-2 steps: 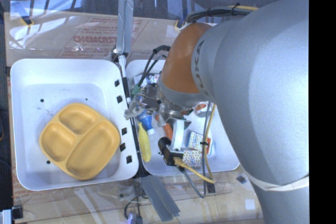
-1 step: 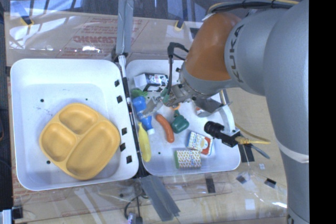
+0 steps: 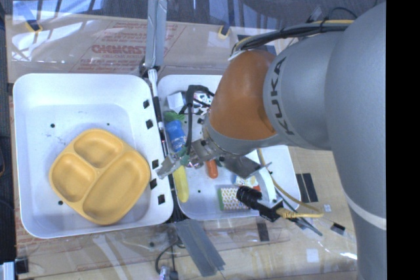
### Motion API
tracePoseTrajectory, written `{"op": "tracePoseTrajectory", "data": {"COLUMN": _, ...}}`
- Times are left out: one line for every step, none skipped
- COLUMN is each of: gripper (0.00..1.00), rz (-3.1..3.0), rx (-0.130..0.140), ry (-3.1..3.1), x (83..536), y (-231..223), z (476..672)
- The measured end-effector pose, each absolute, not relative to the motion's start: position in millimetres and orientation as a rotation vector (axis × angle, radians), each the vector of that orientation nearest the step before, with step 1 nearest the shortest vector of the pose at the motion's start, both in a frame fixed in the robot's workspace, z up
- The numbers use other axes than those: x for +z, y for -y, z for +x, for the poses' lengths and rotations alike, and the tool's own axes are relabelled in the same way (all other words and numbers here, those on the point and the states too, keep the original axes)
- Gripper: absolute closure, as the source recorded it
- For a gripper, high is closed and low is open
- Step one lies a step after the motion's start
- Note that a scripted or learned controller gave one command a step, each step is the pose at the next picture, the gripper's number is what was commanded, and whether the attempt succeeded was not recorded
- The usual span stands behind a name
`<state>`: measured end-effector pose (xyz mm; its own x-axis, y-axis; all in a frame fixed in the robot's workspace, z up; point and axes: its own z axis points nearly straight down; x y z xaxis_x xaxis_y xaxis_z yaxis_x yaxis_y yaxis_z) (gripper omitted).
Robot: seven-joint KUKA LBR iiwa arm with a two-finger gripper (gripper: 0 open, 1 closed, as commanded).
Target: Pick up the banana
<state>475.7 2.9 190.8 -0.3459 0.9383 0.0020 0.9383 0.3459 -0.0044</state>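
You had the grey two-finger gripper (image 3: 176,166), grip state unreadable, just above the slim yellow banana (image 3: 181,185), lying near-to-far.

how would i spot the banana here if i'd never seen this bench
Find the right-hand white bin, the one the grey arm covers. Along its left wall, just below the gripper, lies the banana. It is the one slim yellow piece there, below a blue item and left of a small orange one.
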Motion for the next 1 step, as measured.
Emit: {"op": "tracePoseTrajectory", "data": {"gripper": 0.00, "rz": -1.750, "rx": 0.002, "ry": 2.607, "x": 190.9, "y": -36.1, "z": 475.8}}
